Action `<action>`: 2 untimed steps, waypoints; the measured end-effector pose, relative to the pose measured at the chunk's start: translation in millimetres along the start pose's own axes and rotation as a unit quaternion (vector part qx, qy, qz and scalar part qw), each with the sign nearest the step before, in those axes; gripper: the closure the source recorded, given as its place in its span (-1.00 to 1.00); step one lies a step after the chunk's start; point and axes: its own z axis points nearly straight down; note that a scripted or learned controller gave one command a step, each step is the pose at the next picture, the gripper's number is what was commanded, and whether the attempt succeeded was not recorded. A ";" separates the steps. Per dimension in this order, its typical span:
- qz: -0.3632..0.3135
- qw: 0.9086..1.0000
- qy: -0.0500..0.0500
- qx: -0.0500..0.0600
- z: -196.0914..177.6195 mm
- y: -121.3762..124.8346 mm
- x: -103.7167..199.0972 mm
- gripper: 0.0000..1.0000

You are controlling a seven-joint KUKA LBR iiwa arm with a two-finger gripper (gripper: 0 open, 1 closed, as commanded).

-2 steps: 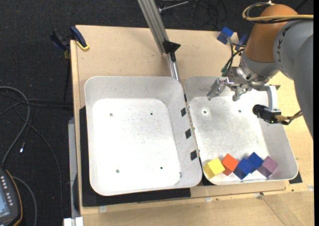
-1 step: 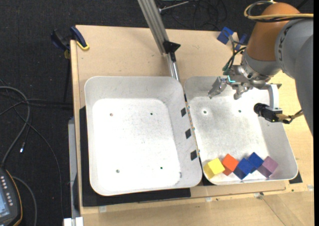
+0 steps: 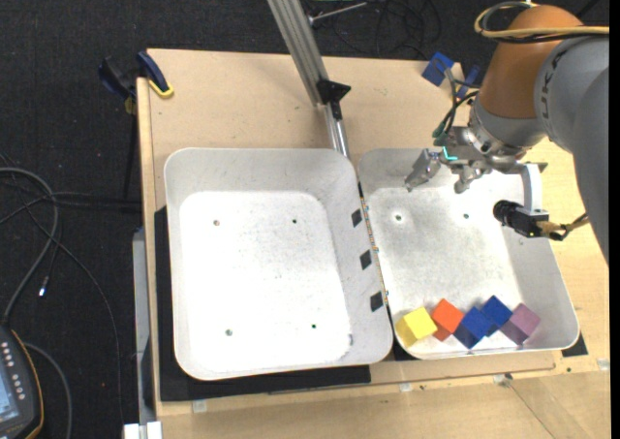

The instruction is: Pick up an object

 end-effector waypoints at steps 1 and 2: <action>-0.002 1.000 0.000 0.002 59.8 17.9 12.9 -1.00; -0.003 1.000 0.001 -0.003 -49.6 -26.7 72.9 -1.00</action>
